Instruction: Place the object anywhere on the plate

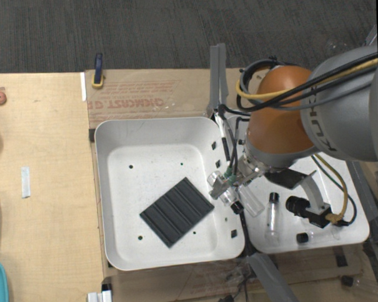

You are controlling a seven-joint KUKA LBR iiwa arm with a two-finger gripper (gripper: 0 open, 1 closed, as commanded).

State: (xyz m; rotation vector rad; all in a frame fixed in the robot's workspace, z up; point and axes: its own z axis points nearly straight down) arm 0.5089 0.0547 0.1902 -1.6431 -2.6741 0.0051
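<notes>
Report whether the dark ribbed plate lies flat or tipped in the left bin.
Flat. The dark ribbed plate rests on the floor of the left bin, turned diagonally, clear of the walls.

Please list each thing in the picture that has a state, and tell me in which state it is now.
dark ribbed plate: lying flat and turned at a slant in the left bin, nothing on it.
clear tube: lying on its side in the right bin, not on the plate.
gripper: low over the rim between the two bins, beside the plate's right corner.
</notes>
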